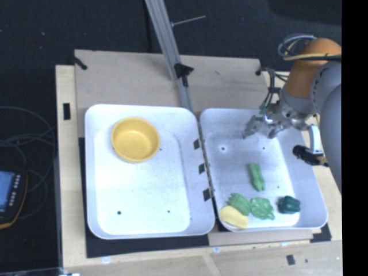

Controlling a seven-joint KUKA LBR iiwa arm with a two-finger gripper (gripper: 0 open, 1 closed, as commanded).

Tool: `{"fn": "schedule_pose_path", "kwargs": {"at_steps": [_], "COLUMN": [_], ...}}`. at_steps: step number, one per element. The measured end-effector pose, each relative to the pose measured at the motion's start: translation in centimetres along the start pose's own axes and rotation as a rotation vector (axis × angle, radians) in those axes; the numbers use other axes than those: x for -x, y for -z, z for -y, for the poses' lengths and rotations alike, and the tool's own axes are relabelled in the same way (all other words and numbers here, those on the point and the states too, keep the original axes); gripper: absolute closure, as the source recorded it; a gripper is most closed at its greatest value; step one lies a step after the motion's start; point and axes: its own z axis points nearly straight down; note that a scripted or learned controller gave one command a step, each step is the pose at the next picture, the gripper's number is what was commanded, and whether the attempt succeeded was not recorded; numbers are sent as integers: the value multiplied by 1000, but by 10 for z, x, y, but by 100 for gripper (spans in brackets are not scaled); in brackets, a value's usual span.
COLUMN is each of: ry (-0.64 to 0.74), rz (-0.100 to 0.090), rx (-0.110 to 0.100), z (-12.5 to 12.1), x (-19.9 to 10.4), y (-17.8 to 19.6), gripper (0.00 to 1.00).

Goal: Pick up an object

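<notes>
My gripper [261,129] hangs over the far part of the right bin [230,154], its two fingers spread apart with nothing between them. Below it in that bin lie a long green vegetable [256,176], a leafy green piece [238,202], another green leafy piece [262,207], a dark green pepper [288,204] and a yellow piece [233,217] at the near edge. A yellow bowl [135,139] sits upright in the left bin [144,206], far from the gripper.
A grey metal pole [167,39] slants down from the top to the gap between the bins. The wooden bench [126,79] runs around both bins. A handheld pendant [10,194] lies off the bench at the left.
</notes>
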Motion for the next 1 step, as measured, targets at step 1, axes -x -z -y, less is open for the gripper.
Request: {"fn": "schedule_pose_path", "kwargs": {"at_steps": [1], "ry": [1], "rz": [3], "rx": [5], "z": [-1], "x": [1], "y": [14], "gripper": [100]}}
